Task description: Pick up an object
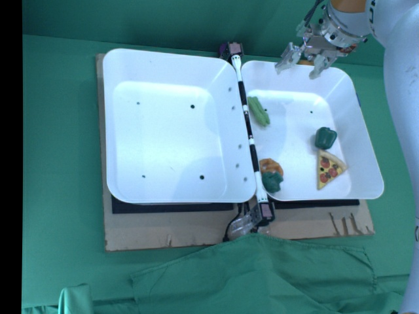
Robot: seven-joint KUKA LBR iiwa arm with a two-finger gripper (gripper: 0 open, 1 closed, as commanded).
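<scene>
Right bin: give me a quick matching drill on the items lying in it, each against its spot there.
Things:
1. pizza slice
2. green pepper
3. cucumber
4. broccoli

Places in the right bin:
A. far left, near the divider
B. near left corner, touching an orange piece
C. near right, beside the wall
D. right side, just beyond the pizza slice

Pairs: 1-C, 2-D, 3-A, 4-B

The gripper hangs open above the bin's far rim.
</scene>
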